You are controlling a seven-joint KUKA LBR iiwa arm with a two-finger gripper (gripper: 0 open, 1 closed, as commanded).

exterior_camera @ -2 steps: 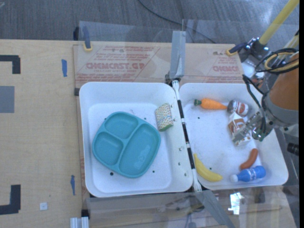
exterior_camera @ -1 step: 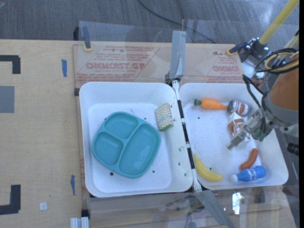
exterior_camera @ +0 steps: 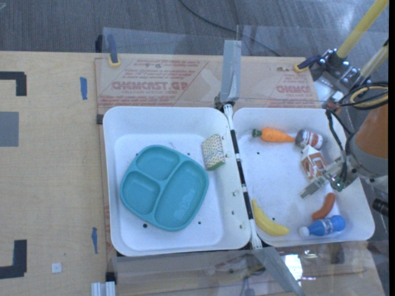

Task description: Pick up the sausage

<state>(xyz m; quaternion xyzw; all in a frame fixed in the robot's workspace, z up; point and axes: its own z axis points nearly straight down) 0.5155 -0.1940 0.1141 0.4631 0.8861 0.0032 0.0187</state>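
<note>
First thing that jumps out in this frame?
The big teal divided plate in the left bin. Then the right bin's clutter: carrot at the far side, banana at the near left, and the end effector hovering just above the sausage.

Red print runs across the clear sheet [exterior_camera: 154,79] behind the bins, and it reads roughly "CHEMCAST GP". The same red wording repeats on the right-hand sheet [exterior_camera: 290,88], partly cut off. The smaller lines are too blurred to read.

Grey carpet floor [exterior_camera: 154,5], black cable [exterior_camera: 203,14] across it; pale wooden bench [exterior_camera: 49,165]; glare top right.
</note>
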